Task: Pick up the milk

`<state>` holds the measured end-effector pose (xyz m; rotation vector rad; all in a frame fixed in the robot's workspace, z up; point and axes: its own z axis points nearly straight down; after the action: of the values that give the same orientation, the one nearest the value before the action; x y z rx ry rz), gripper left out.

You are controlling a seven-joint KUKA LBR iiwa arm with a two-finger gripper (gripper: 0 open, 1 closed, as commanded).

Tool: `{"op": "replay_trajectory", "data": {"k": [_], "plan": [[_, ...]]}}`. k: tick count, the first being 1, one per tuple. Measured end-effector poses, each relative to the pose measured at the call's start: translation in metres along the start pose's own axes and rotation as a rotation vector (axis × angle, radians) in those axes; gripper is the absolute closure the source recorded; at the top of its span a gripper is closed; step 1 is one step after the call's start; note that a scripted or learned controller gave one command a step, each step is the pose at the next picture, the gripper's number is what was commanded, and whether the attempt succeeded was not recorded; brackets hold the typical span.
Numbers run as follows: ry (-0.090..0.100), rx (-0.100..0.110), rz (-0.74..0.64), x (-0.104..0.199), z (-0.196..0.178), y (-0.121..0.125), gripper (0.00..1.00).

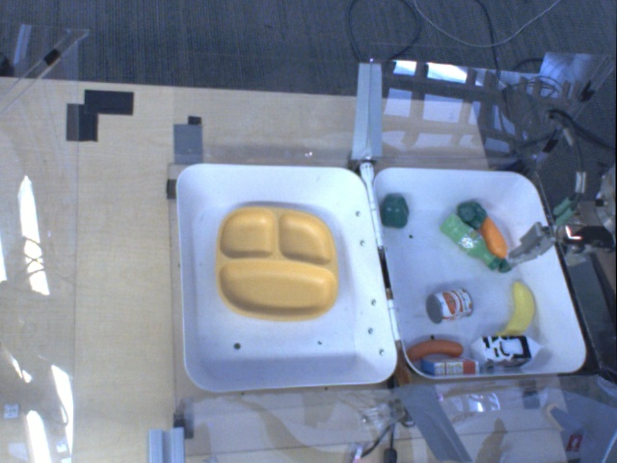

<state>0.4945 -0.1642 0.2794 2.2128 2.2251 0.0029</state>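
The milk (504, 349) is a small black-and-white carton lying on its side in the front right corner of the right bin (424, 258). It rests just below a banana (522, 308). My gripper (528, 245) comes in from the right edge, low over the bin's right side beside a carrot (494, 238). It is well behind the milk and apart from it. Nothing shows in its grasp.
The right bin also holds a green packet (462, 231), a dark green lump (393, 209), a tin can (450, 305), a sausage (436, 347) and a small box (445, 366). The left bin (202, 287) holds a yellow compartment tray (279, 260). Cables lie behind the bins.
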Motion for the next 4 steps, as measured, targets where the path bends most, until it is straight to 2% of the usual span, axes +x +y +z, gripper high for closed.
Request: {"op": "replay_trajectory", "data": {"k": [1, 2, 3, 4], "plan": [[0.001, 0.002, 0.138, 0.107, 0.095, -0.007, 0.00], [0.000, -0.003, 0.065, 0.046, 0.018, -0.006, 0.00], [0.001, 0.004, 0.191, 0.077, 0.172, -0.008, 0.00], [0.002, 0.000, 0.188, 0.078, 0.161, -0.006, 1.00]]}}
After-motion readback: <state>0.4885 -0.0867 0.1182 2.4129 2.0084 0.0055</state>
